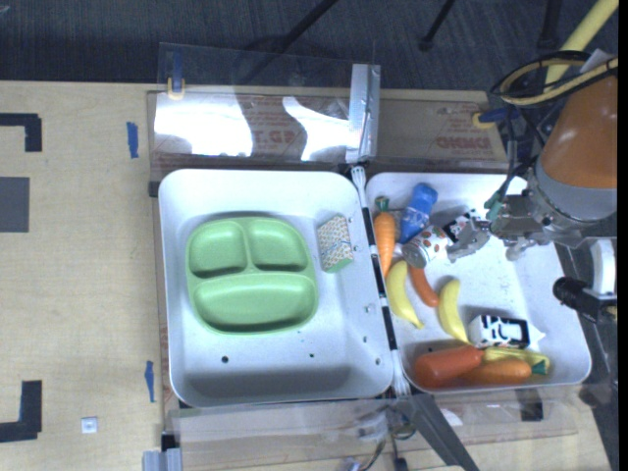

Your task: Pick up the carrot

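The tapered orange plastic carrot (385, 239) lies lengthwise along the right white bin's (574, 366) left wall; the hand (469, 240) hovers nearby, fingers spread, pinching nothing.

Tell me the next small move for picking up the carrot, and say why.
Probably slide the end effector left across the right bin, then lower it. It hangs above the bin's middle, while the carrot lies apart from it against the left wall, beside a banana.

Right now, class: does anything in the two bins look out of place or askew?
Mildly odd: the carrot lies against the divider at the right bin's left wall, and a patterned cup lies tipped beside the green plate.
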You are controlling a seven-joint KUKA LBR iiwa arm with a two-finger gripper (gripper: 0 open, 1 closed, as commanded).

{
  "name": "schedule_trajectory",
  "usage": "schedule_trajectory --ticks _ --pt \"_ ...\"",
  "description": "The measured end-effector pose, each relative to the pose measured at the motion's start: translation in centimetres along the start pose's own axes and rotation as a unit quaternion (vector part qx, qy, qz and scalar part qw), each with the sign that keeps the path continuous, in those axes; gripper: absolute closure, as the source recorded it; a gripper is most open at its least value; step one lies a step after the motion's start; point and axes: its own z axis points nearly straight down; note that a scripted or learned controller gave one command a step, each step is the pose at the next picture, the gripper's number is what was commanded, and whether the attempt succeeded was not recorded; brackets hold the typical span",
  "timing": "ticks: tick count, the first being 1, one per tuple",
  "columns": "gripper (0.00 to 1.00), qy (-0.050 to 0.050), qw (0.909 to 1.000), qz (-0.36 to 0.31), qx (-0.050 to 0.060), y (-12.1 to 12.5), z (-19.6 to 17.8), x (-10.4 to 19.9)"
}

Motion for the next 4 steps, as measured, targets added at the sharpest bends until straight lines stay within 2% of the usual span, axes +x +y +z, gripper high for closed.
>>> schedule_trajectory --ticks 1,2,4 --pt "0.0 0.0 0.9949 -0.101 0.001 -1.7 3.2 5.8" --pt "0.0 0.0 0.9872 -0.16 0.0 -6.1 3.3 6.7" --pt "0.0 0.0 0.9634 -0.268 0.0 -6.1 3.2 6.4"
